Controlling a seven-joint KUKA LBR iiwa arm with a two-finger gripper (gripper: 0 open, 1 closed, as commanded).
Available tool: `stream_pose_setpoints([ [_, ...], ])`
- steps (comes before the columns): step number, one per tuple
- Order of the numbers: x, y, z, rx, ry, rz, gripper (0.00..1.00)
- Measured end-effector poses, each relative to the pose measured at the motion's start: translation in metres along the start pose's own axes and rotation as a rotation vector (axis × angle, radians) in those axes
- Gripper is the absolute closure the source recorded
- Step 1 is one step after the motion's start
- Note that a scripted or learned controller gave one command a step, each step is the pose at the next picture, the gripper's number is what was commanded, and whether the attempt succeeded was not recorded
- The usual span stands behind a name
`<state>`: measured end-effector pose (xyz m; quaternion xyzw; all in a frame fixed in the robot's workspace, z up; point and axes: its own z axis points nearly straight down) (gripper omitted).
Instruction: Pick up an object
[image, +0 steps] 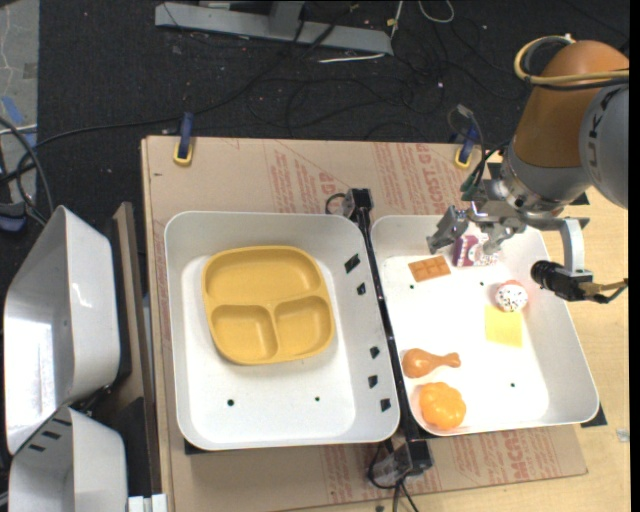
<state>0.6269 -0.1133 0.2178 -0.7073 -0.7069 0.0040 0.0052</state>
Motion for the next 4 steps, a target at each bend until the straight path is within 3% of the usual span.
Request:
stream_pose_setpoints([
  [1, 0.000, 0.003, -0.008, -0.013, -0.002, -0.002, 0.00],
  [3, 0.008, -0.007, 0.106, -0.009, -0.001, 0.000, 0.00],
  [4, 0.008, -0.007, 0.127, -0.011, -0.002, 0.000, 0.00],
])
